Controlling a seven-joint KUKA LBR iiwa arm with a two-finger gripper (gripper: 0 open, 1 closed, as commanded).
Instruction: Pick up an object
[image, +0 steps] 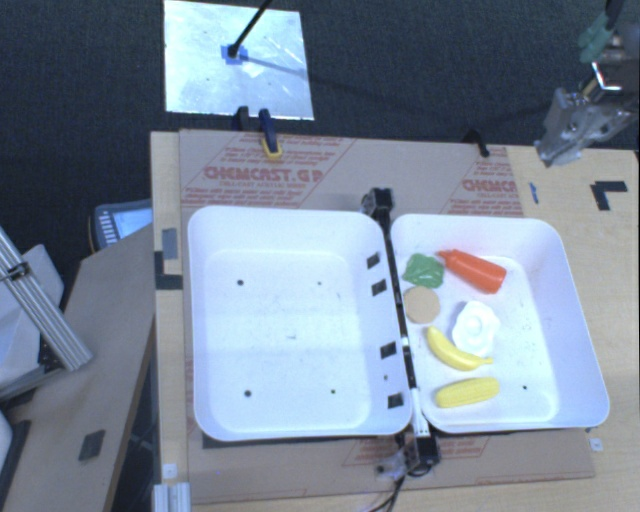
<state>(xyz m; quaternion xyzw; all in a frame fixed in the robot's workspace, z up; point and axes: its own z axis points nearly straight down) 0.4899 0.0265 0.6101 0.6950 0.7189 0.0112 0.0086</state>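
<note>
With the gripper (585, 125) parked high at the desk's far right corner, jaws' state impossible to tell, the approach has not begun: next, descend toward the carrot (473, 268) in the right bin (570, 290).

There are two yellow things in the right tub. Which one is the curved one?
The banana, lying just below the white fried egg, is the curved one. The other yellow piece, the corn cob, is straight and lies nearer the bin's front edge.

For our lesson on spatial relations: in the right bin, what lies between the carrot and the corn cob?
In the camera view, between the carrot and the corn cob lie the fried egg and, below it, the banana.
</note>
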